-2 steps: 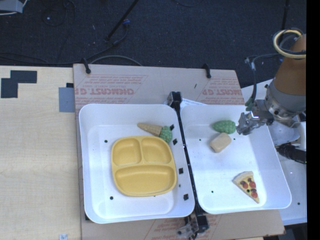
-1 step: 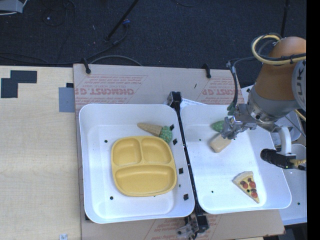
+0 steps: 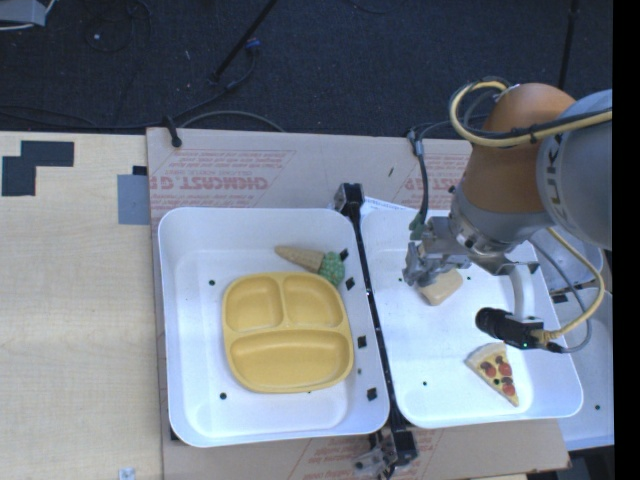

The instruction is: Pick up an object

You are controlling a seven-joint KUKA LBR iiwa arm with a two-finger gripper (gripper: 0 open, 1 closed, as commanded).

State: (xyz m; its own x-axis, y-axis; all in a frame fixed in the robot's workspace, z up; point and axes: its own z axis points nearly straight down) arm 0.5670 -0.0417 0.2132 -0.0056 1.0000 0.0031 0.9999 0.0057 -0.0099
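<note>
From my screen I see the arm (image 3: 520,158) reaching in from the right, bent down over the right bin (image 3: 430,368). The claw (image 3: 425,268) sits low in that bin's upper left part, close to the wall it shares with the left bin (image 3: 190,268). I cannot tell whether the claw is released or clenched (the wrist covers most of it from this angle).

The thing nearest to it is a small tan block (image 3: 441,288). It lies on the floor of the right bin just beside the claw, at its lower right edge, and may be touching it. I cannot make out whether the block is gripped or only lying next to the claw.

Lower in the same bin, towards the right corner and well apart from the block, lies a pizza slice (image 3: 496,372), flat with its red toppings facing up.

The left bin holds a yellow plate (image 3: 288,330) with three compartments, resting flat near the middle. Just above the plate's upper right edge lies an ice-cream cone (image 3: 300,259) on its side, its green end towards the shared wall and its tip pointing left.

Both bins stand side by side on the table (image 3: 70,348).
</note>
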